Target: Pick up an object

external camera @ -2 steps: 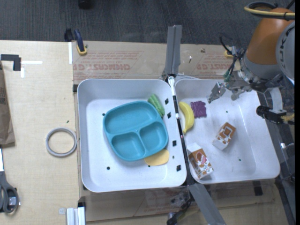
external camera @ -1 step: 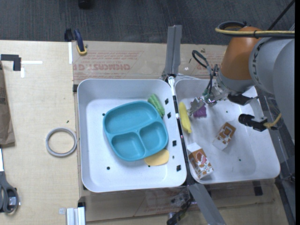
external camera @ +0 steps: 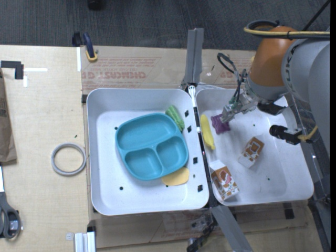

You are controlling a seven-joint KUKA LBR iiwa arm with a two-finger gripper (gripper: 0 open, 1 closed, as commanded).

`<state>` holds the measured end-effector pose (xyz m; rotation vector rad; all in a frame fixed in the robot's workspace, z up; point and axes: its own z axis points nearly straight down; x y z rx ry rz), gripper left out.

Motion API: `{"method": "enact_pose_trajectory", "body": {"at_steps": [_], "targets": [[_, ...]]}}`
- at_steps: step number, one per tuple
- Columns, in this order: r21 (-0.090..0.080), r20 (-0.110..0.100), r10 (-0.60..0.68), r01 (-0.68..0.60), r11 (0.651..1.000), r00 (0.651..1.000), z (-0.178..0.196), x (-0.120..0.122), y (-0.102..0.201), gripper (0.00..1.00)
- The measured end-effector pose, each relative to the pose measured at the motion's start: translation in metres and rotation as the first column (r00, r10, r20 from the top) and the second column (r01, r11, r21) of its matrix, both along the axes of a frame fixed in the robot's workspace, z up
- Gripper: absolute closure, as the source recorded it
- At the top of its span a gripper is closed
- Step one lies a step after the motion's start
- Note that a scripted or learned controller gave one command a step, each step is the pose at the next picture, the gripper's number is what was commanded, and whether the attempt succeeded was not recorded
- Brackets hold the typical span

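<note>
Far left of the left bin (external camera: pixel 100 156), on the bare bench: roll of tape (external camera: pixel 68 158), lying flat; scissors (external camera: pixel 8 220) at the frame edge, below the tape.

In the left bin: blue divided plate (external camera: pixel 151 146), three compartments, sitting mid-bin. Green leafy piece (external camera: pixel 176 117) tucked against the plate's upper right rim, touching. Yellow flat piece (external camera: pixel 176 178) half under the plate's lower right rim.

Right of the plate, across the divider, in the right bin (external camera: pixel 294 188): yellow banana-like piece (external camera: pixel 207 132) lying lengthwise just beside the bin's left wall. Purple object (external camera: pixel 219 124) just right of the banana's upper end, near the bin's top left corner. Small carton (external camera: pixel 226 182), red and white, tilted at the lower left of this bin, well below the purple object. Second small carton (external camera: pixel 252 151), brown and white, mid-bin, apart from both.

Gripper (external camera: pixel 231 112) low over the purple object, tips at its upper right edge, seemingly touching. Finger spread not readable from this angle; cannot tell whether anything is gripped. Grey arm with orange band (external camera: pixel 270 62) above and right of the gripper.
</note>
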<state>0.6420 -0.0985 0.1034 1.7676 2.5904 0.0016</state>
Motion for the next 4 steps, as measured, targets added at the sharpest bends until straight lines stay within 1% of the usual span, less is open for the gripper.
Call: {"method": "enact_pose_trajectory", "body": {"at_steps": [1, 2, 3, 4], "targets": [[0.0, 0.0, 0.0, 0.0, 1.0, 1.0, 0.0, 0.0, 0.0, 0.0], [0.001, -0.004, 0.427, -0.427, 0.904, 0.904, -0.011, -0.025, -0.013, 0.0], [0.0, -0.002, 0.371, -0.371, 0.929, 0.929, 0.089, -0.009, 0.025, 0.0], [-0.001, -0.002, 0.582, -0.582, 0.813, 0.813, 0.089, 0.004, 0.024, 0.0]]}}
